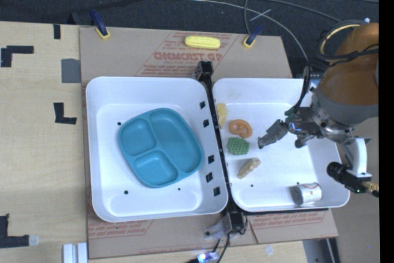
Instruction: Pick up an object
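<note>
Gripper (284, 134): I'm seeing it hovering over the right bin (271, 90), fingers spread apart, gripping nothing.
Objects: pretzel (240, 127), green piece (237, 146) and tan piece (248, 167) are sitting left of the fingers, near the divider.
Can (306, 193): lying by the near rim.
Open room: I'm reading bare floor between fingers and can.
Left bin (98, 151): holding a blue tray (160, 146).

Smooth glossy white plastic bins (148, 86), matt blue plastic divided tray (160, 146), flat brown cardboard sheet (132, 55) beneath, pale wood-grain bench (37, 157), knobbly green toy (237, 146), shiny metal can (306, 193).
</note>
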Robot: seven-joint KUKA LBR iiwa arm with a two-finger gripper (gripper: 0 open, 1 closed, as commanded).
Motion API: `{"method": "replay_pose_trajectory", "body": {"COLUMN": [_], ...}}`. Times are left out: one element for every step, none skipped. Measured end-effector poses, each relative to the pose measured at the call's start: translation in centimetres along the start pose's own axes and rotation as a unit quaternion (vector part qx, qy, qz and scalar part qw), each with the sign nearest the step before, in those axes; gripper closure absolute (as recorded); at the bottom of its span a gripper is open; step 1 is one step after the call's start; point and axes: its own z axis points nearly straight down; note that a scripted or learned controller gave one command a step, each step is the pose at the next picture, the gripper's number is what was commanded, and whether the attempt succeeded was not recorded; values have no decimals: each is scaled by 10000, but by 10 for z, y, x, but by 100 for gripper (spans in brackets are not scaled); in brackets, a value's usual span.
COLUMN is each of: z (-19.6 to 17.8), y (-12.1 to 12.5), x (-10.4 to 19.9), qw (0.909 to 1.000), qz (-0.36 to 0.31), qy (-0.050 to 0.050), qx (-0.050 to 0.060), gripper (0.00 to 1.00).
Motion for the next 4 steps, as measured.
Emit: {"method": "replay_pose_trajectory", "body": {"z": [-6, 40, 94, 147], "y": [2, 4, -5, -5], "x": [0, -7, -13, -12], "qw": [10000, 10000, 10000, 10000], "qz": [-20, -12, -11, -17], "qy": [-7, -6, -2, 1], "qx": [-65, -44, -42, -44], "gripper": [0, 0, 0, 0]}}
